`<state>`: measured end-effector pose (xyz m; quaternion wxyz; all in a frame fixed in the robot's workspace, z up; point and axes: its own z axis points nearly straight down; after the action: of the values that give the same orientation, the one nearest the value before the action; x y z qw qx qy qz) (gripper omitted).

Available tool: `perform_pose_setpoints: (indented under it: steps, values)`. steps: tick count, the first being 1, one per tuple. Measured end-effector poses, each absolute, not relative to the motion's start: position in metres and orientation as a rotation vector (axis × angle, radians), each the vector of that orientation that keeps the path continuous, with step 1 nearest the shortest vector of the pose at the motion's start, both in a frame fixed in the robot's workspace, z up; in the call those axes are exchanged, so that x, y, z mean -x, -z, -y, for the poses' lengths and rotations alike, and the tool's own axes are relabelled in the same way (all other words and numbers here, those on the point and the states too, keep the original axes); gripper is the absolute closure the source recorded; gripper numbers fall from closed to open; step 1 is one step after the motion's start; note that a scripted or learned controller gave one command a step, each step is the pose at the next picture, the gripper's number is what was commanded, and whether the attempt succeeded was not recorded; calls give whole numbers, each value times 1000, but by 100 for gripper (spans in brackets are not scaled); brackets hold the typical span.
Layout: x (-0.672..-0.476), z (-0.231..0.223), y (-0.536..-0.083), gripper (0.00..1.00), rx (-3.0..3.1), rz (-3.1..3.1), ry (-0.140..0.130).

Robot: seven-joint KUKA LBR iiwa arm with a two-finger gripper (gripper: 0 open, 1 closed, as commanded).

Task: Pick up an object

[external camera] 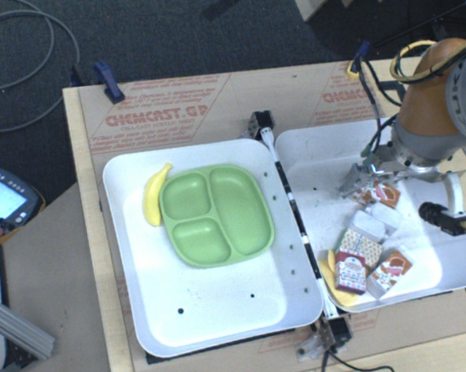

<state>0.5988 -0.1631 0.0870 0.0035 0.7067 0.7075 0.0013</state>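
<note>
"CHEMCAST GP" on bench sheet (157, 114)

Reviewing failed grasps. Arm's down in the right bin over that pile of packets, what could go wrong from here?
1. The gripper is low over a tight pile of small packets. It might pinch two at once or only clip an edge and drop it.
2. The orange packet lies right under the wrist, so the arm could shove it aside rather than grasp it.
3. A yellow piece sits half under the pile by the right bin's wall, probably awkward to reach.

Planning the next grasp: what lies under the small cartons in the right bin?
A yellow banana pokes out beneath the printed cartons in the right white bin; most of it is covered.
</note>
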Motion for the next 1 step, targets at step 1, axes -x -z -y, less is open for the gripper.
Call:
perform_pose_setpoints:
  steps: [1]
  values:
    - [-599, 163, -97, 100, -2215, -2217, -6]
